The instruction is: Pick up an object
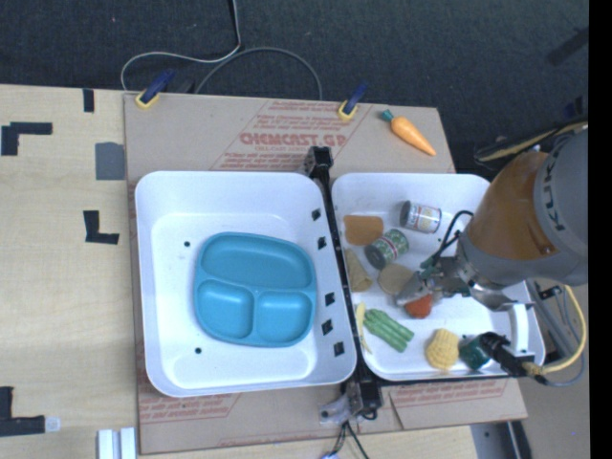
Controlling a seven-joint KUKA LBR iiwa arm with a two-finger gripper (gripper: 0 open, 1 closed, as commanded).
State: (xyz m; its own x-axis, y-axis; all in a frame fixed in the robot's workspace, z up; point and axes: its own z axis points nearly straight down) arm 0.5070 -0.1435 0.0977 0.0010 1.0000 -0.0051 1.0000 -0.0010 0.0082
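My gripper [424, 285] is low in the middle of the right bin [449, 187], on the grey arm with its orange band [516, 213] coming in from the right. A small red item [418, 306] lies right at its tip, partly covered by it. A tan piece [393, 278] is just left of the gripper. Around it lie a green-labelled can [386, 249], a silver can [419, 216], a brown square [363, 228], green beans [387, 328], a yellow corn cob [441, 348] and a teal item [473, 352].
The left bin [163, 208] holds a blue divided plate [253, 288]. A toy carrot [411, 132] lies on the cardboard behind the right bin. A black divider [330, 247] runs between the bins. Cables hang off the arm at the right bin's front corner.
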